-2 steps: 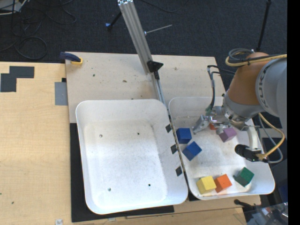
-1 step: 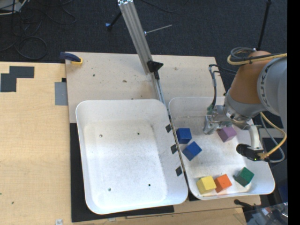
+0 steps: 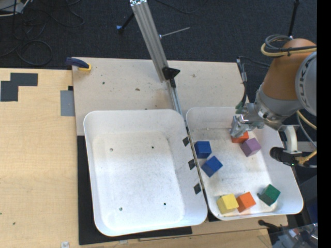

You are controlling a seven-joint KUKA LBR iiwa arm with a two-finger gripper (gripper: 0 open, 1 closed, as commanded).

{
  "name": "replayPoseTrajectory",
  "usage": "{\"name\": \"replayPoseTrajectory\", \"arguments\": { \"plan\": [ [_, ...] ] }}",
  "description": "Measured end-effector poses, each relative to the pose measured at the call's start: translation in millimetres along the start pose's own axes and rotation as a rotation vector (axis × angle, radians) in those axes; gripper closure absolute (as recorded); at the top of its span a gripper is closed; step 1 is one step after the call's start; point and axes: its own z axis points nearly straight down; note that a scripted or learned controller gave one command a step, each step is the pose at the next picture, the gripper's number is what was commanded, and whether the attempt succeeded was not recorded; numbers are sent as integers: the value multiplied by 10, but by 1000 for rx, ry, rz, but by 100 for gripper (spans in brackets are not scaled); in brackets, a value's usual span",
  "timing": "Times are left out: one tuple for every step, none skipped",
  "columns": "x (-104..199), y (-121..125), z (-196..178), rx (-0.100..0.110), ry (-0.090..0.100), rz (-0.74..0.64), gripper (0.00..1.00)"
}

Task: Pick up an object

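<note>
orange-red block lies in the right bin, toward its far end, directly under the gripper, whose metal parts cover most of it so that just a low sliver of colour shows; from that sliver its long axis and heading cannot be made out. whether the jaws are apart or closed on it cannot be told, as the grey wrist hides them. just beside it, toward the right and a little nearer the camera, sits a purple cube, tilted on the diagonal and nearly touching the orange-red piece, crowding that side of the gripper. two blue cubes rest near the bin's left wall, apart from the gripper. along the near rim stand a yellow cube, an orange cube touching it, and a green cube near the right corner. the left bin lies alongside. an aluminium bar slants over the bench behind both bins.
</note>
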Motion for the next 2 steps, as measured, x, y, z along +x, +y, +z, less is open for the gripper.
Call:
{"name": "replayPoseTrajectory", "arguments": {
  "plan": [
    [-18,9,-481,0,0,0,100],
    [-19,13,-494,4,0,-4,100]
  ]
}}
